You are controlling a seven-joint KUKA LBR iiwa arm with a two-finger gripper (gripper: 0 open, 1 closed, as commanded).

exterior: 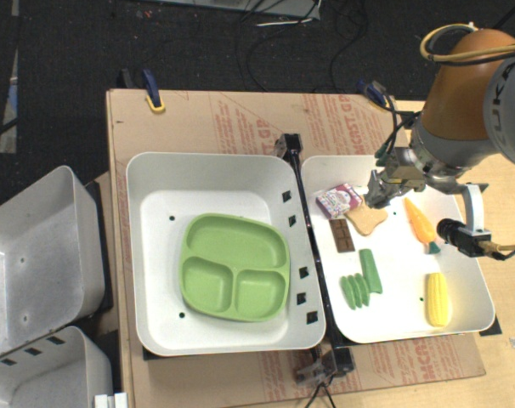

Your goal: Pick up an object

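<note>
The right bin (474, 308) holds several toy foods. A tan bread slice (365, 221) lies near its upper middle, with a purple-and-white packet (337, 201) to its left and a brown chocolate bar (343, 236) below that. An orange carrot (419, 223) lies to the right, green bean pods (362, 279) in the middle and a yellow corn cob (437, 298) at the lower right. My gripper (382, 195) hangs just above the bread slice's upper edge, its dark fingers pointing down.
The left bin (147, 228) holds a green divided plate (234, 267). A black divider (304, 228) runs between the bins. White tubs (32, 262) stand off the bench to the left. Cables hang from the arm's wrist over the right bin's far edge.
</note>
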